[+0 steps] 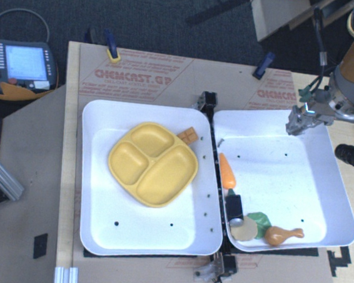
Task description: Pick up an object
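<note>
Lying closest to the lens, at the front edge of the right bin (337,205), a small cluster of things is sitting together: a brown drumstick (283,234) pointing its thin end to the right, a green piece (260,220) just behind it, and a pale round disc (244,229) touching the green piece on its left. Just behind the disc, a black block (233,207) is resting against the bin's left wall, and behind that a carrot (226,172) is lying along the same wall, its narrow end pointing toward the far side. None of these things is being touched by the arm.

Sitting in the left bin (94,211), a yellow tray (153,164) with three compartments is lying flat, turned at an angle. A small brown block (188,135) is peeking out from behind its far right corner, touching it.

Reaching in from the right, the gripper (300,121) is hanging at the far edge of the right bin, well apart from the cluster and the carrot. Whether its fingers are spread or closed I cannot tell; nothing is showing between them.

Both bins are resting on a cardboard sheet (171,80) covering the desk.
</note>
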`<action>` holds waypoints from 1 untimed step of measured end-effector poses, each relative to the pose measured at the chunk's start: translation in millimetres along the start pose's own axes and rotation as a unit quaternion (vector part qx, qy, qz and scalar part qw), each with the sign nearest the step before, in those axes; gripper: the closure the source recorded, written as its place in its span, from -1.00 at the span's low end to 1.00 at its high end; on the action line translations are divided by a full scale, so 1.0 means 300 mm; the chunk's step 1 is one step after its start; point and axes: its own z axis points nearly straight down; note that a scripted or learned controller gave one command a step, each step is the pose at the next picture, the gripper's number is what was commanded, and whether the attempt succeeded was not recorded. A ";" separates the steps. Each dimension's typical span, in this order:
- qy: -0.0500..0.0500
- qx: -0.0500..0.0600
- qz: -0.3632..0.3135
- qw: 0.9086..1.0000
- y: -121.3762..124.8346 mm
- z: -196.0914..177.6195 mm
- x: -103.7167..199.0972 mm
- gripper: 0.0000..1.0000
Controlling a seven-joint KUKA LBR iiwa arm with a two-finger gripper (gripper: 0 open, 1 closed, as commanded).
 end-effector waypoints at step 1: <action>0.002 0.004 -0.002 1.000 0.003 0.050 0.186 1.00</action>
